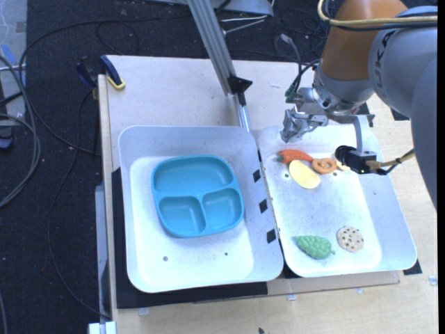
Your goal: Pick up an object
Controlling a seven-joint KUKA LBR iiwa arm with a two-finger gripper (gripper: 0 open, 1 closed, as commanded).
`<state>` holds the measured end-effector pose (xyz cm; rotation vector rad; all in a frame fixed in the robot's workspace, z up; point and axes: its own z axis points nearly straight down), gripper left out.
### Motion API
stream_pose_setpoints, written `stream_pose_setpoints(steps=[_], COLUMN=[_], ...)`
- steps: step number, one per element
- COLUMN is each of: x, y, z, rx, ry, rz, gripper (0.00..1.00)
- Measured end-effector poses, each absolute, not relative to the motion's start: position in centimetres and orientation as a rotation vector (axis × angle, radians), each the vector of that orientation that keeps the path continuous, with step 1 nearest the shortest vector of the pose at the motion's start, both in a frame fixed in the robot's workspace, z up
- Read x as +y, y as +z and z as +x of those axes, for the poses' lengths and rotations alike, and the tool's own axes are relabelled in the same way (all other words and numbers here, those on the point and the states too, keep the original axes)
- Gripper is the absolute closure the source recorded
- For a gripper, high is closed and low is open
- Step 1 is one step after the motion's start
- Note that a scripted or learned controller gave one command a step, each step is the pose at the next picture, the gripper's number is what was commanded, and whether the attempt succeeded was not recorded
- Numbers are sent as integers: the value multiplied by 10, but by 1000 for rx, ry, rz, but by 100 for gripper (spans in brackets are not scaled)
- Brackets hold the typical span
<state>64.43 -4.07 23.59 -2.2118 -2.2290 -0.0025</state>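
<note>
Over the right bin's (389,207) far edge, gripper (292,132) hovers above the carrot (293,156); can't tell its state. I'd drop straight down, centred lengthwise.

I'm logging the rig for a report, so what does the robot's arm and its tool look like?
The arm is smooth grey with a rounded orange band above the wrist. A thin yellowish cable loops over that band. The tool is small, metallic grey, with dark wiring around its mount.

end effector (295,125) over carrot (293,156), blue tray (197,195)
</note>
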Motion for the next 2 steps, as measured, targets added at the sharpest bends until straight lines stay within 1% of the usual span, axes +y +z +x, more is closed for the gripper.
stream_pose_setpoints(steps=[2], x=[55], y=[219], z=[615], rx=[-2227], ry=[2], rz=[-2211], gripper=[100])
